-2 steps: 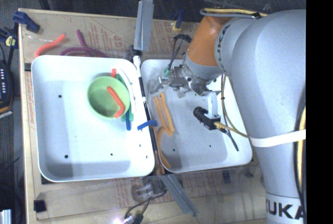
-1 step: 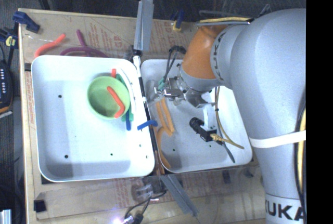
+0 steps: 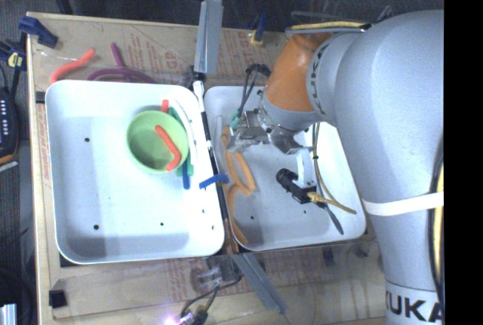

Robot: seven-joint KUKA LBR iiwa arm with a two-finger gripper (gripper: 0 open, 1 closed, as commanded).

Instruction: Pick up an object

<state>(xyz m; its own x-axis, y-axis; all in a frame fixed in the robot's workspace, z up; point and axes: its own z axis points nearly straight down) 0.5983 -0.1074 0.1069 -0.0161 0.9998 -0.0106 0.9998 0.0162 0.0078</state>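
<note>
Wood bench [image 3: 113,37], two white bins side by side; green bowl [image 3: 155,141] in left bin [image 3: 75,188] w/ red-orange curved piece [image 3: 172,146] across it, blue stick [image 3: 213,181] just right of bowl. Gripper [image 3: 240,133] right of bowl, over right bin [image 3: 287,229] near its left wall; claw open/closed: can't tell. Closest pick obj: orange looped strip [image 3: 245,173], right of bowl, just below gripper in view, lying in right bin.

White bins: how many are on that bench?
2. The left bin holds a green bowl; the right bin sits beside it, partly hidden under the arm.
</note>
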